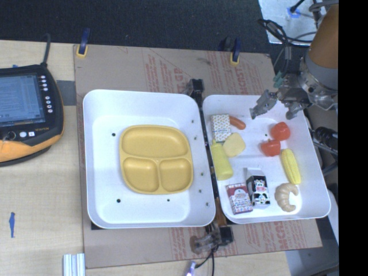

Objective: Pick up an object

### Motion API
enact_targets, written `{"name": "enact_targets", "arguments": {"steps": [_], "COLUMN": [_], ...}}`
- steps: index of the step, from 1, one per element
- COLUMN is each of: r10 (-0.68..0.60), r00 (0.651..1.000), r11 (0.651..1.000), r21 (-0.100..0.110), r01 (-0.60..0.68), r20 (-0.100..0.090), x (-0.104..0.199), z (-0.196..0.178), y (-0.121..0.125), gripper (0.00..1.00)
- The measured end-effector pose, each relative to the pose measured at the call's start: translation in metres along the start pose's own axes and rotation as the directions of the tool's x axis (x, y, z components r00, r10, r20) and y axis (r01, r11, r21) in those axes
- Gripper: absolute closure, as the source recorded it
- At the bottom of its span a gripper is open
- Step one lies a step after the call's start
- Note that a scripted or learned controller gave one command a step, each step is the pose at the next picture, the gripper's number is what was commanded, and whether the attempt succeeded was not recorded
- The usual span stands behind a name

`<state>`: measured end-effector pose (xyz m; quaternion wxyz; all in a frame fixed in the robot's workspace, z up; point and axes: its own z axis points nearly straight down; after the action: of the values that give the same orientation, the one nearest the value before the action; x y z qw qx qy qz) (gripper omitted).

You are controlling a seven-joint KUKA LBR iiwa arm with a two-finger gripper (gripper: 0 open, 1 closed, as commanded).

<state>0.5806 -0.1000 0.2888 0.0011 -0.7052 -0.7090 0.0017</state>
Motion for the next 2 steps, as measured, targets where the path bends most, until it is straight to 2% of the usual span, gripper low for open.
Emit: {"name": "enact_targets", "arguments": {"steps": [1,2], "r10": [0.001,0.0], "r00": [1.0,1.0], "r11": [1.0,1.0], "r21": [0.002,0.002], "r01": [-0.001,0.0], "r20": [0.002,0.0], "x": [-0.082,-0.112], "z": [0.095,0.198], "y": [0.049,0.01], "gripper": [0.0,0.0]}}
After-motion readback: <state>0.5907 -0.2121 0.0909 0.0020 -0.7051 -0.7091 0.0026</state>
